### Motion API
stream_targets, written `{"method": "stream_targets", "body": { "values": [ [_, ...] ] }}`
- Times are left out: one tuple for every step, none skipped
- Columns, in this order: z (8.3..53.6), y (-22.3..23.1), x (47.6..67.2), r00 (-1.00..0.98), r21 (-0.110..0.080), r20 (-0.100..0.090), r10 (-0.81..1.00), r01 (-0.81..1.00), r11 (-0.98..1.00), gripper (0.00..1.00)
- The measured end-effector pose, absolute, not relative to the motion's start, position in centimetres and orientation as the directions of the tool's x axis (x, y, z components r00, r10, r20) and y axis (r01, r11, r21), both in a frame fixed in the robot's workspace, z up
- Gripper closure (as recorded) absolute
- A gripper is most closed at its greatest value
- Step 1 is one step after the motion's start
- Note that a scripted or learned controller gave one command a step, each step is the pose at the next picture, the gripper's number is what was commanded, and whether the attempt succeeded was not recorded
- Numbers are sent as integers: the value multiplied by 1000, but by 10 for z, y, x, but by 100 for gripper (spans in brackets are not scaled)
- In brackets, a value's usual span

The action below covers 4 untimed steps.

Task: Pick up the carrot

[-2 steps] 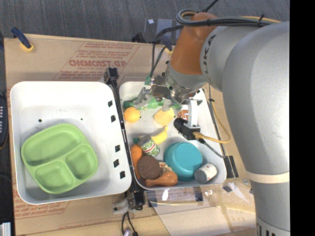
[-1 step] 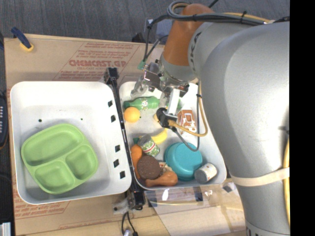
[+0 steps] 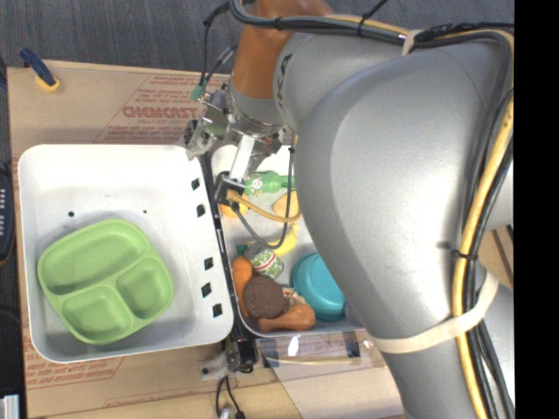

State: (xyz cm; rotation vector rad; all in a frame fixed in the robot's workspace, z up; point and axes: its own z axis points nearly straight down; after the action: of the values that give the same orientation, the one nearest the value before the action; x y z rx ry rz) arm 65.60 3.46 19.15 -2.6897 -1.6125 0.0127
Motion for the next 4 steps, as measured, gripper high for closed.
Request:
{"method": "stream_targets", "body": {
  "values": [
    [192,70,656,683,-4,-6,730,730,-683,0],
    [285,-12,629,581,0,-4,814,814,-581,0],
    [186,69,604,533,-18,-11,846,846,-533,0],
    [115,122,638,796,-10,-12,606,606,-796,0]
  ]
}}
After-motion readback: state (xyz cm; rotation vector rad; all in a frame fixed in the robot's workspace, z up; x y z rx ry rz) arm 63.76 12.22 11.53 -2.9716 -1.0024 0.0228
